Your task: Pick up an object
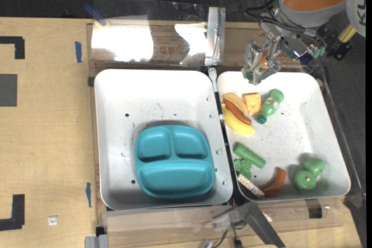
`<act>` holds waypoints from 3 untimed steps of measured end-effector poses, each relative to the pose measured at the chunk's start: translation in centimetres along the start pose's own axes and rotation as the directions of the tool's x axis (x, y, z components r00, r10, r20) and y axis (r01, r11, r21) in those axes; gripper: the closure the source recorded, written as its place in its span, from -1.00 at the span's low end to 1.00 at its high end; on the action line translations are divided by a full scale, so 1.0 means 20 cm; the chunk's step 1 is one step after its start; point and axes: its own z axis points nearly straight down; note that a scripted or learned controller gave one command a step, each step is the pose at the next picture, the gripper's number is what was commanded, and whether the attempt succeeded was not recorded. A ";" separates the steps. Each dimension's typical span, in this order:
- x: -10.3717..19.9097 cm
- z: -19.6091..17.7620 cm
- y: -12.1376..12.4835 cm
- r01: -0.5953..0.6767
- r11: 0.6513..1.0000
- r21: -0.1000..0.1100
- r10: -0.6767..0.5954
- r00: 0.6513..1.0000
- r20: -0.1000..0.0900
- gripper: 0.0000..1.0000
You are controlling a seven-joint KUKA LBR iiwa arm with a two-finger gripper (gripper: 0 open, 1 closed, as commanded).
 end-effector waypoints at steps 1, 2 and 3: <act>-0.07 -0.06 0.10 0.098 0.995 0.005 -0.098 0.995 0.007 1.00; 0.01 -0.12 -0.03 0.260 0.966 0.006 -0.260 0.966 0.005 1.00; 0.00 -0.15 -0.01 0.325 0.946 0.006 -0.325 0.946 0.005 1.00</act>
